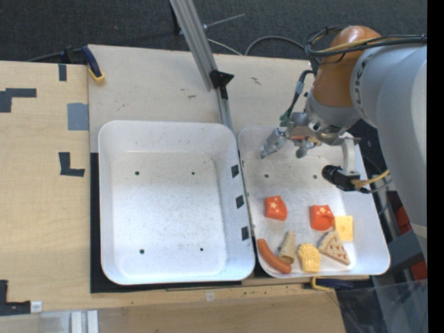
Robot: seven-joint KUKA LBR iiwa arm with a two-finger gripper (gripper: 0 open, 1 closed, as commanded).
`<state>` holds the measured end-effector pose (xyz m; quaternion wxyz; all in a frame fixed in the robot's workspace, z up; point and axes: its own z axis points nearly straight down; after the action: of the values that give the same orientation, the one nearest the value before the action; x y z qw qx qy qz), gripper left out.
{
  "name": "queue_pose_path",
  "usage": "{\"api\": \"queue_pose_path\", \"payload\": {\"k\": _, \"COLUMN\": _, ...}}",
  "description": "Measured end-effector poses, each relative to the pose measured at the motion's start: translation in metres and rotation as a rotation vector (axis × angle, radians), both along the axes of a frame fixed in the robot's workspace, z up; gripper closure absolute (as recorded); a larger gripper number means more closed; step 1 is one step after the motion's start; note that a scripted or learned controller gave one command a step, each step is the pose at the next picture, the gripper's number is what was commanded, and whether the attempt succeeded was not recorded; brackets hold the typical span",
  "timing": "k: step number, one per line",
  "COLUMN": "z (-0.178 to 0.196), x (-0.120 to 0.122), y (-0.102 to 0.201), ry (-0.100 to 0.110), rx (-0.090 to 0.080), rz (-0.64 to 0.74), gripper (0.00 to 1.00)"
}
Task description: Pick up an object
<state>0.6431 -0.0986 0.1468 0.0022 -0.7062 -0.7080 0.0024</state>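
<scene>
A bulky grey arm (395, 96) with a smooth rounded casing; a glossy orange band (340, 71) above the wrist; thin black cables looping over that band; a small metallic two-finger gripper (288, 146); a black fitting (340, 177) with a yellowish cable beside it.

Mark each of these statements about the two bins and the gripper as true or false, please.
1. All the toy food pieces lie in the right bin. True.
2. The gripper holds the hot dog. False: the hot dog lies at the near left corner of the right bin, and the open gripper is over the far end, with nothing between its fingers.
3. Two red-orange pieces lie near the middle of the right bin. True.
4. The corn cob lies in the left bin. False: it lies in the right bin, beside the sandwich wedge.
5. The yellow cheese block touches the hot dog. False: they are apart.
</scene>
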Motion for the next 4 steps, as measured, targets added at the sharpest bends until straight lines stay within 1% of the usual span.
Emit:
{"api": "queue_pose_path", "payload": {"k": 1, "z": -0.054, "x": -0.002, "y": 0.001, "ry": 0.0, "rx": 0.0, "rz": 0.0, "gripper": 0.0}}
{"api": "queue_pose_path", "payload": {"k": 2, "z": -0.041, "x": 0.0, "y": 0.002, "ry": -0.004, "rx": 0.0, "rz": 0.001, "gripper": 1.0}}
{"api": "queue_pose_path", "payload": {"k": 3, "z": 0.023, "x": 0.0, "y": -0.001, "ry": -0.012, "rx": 0.0, "rz": -0.001, "gripper": 1.0}}
{"api": "queue_pose_path", "payload": {"k": 4, "z": 0.076, "x": 0.001, "y": -0.001, "ry": -0.011, "rx": 0.0, "rz": -0.001, "gripper": 1.0}}
